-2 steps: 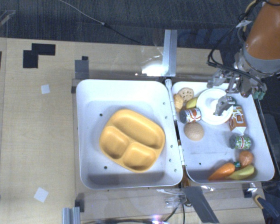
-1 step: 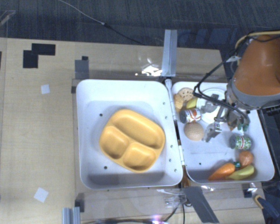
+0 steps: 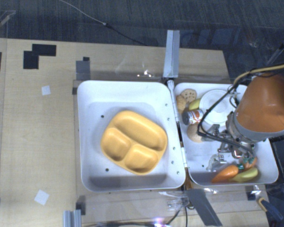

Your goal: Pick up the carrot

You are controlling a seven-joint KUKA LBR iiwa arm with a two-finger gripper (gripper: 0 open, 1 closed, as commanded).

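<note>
The smooth orange tapered carrot [image 3: 226, 173] lies at the right bin's [image 3: 194, 174] front wall, touching a yellow-green banana [image 3: 247, 175]. The metal gripper [image 3: 227, 156] hangs just above it, grip state unclear; cookies [image 3: 187, 98] and a can [image 3: 193, 117] sit further back.

We see even, fairly bright overhead light, glare on the left bin's [image 3: 85, 126] white rim, soft shadow along its lower inside wall, and slightly soft, grainy focus throughout.
</note>
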